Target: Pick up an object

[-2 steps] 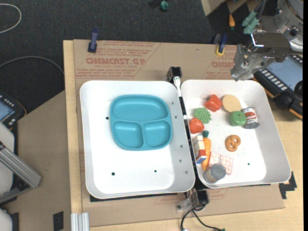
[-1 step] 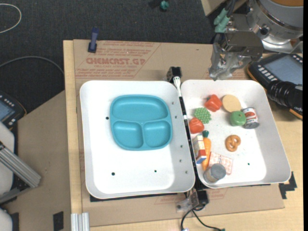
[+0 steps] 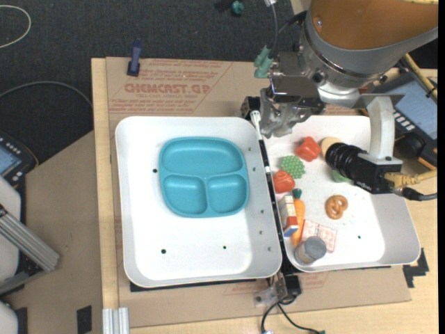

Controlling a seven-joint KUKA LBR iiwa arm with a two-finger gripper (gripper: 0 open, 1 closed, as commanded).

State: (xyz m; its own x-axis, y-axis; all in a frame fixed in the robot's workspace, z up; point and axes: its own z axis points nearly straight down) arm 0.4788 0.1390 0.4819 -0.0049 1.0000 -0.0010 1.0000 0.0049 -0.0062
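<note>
Camera view: carrot [image 3: 299,216] lies along right bin's [image 3: 382,221] left wall, green end far.

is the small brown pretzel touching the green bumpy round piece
Apart. The camera view shows bare floor of the white bin between the small brown pretzel and the green bumpy round piece.

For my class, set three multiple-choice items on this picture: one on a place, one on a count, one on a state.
1. Where does the pretzel lie? A left bin; B right bin; C the cardboard outside.
2. How many hollows has the blue plate? A three; B two; C five.
3. How does the blue plate sit? A on edge; B flipped over; C flat, hollows up.
Answers: 1 B, it lies on the right bin's white floor. 2 A, one long hollow above two small ones. 3 C, its hollows face the camera.
</note>
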